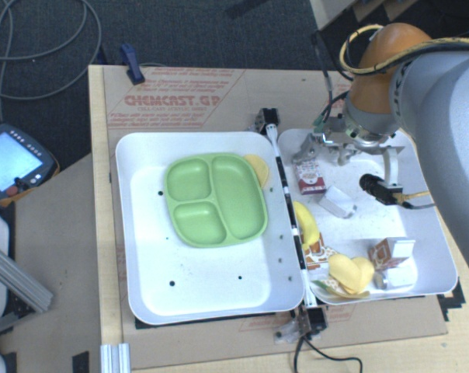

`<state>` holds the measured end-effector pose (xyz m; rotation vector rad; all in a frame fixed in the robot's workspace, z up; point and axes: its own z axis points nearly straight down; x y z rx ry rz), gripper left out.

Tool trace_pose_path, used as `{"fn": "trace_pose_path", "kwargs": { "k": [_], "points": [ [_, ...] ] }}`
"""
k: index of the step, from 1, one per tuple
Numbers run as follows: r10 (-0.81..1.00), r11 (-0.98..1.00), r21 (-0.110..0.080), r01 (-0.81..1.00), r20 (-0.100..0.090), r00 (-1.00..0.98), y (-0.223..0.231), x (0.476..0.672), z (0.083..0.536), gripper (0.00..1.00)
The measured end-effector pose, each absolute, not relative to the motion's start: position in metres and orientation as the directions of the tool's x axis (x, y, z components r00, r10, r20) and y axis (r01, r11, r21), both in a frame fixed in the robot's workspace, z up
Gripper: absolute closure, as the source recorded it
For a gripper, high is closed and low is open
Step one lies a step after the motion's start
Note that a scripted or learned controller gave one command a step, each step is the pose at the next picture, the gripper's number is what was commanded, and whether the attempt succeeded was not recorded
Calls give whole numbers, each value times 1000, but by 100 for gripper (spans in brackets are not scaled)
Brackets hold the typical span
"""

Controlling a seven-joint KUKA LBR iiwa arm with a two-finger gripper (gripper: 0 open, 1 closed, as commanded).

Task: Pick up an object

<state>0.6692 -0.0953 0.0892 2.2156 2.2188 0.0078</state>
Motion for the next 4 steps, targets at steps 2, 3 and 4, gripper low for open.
{"fn": "trace_pose_path", "kwargs": {
  "k": [2,3,4],
  "points": [
    [1000,-1,12,1000,-1,1,-92,635,90,0],
    [1000,0,12,1000,0,0,-96,622,90,0],
    [1000,0,1,1000,0,0,-96,590,86,0]
  ]
}}
